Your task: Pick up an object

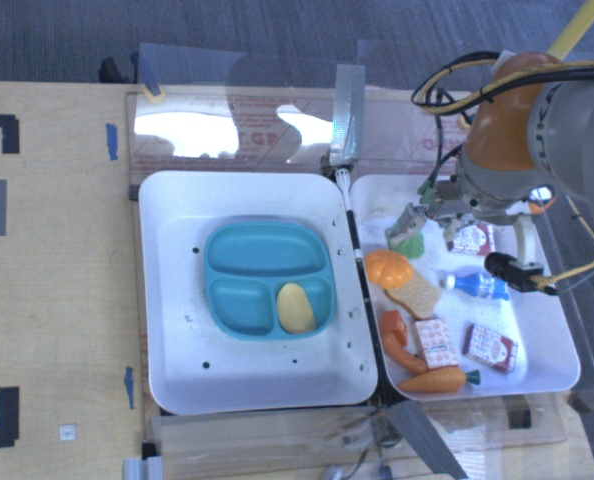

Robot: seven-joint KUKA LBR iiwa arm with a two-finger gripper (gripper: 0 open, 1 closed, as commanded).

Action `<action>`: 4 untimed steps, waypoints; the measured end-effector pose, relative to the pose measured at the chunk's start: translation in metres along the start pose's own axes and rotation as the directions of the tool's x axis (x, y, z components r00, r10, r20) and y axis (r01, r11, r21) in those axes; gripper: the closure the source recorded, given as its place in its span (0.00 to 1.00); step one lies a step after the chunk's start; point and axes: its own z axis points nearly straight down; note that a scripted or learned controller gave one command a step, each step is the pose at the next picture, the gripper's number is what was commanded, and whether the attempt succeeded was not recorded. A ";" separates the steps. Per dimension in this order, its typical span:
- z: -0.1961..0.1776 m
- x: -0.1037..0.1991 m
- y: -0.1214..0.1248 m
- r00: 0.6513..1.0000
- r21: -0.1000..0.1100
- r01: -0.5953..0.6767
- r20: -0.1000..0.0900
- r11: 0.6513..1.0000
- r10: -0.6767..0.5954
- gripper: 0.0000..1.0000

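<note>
On the counter (57, 298) the left bin (167, 208) carries a blue tray (252, 253) with 1 yellow potato (296, 308) in its lower right compartment, well apart from the arm. The right bin (552, 363) is crowded: an orange (388, 269) touches a cracker (414, 293), with a carrot (434, 380), 3 small cartons, 1 of them (490, 347) near the right wall, and a bottle (477, 286) packed close. The gripper (414, 223) hangs at the bin's upper left, just above the orange; whether it is released or clenched cannot be told, and nothing shows as held. Any descent here risks pinching 2 neighbours together, sliding off the round orange, or striking the divider wall beside it.
</note>
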 end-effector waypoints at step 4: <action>0.006 -0.006 -0.003 0.999 -0.017 0.043 0.004 0.999 -0.043 0.00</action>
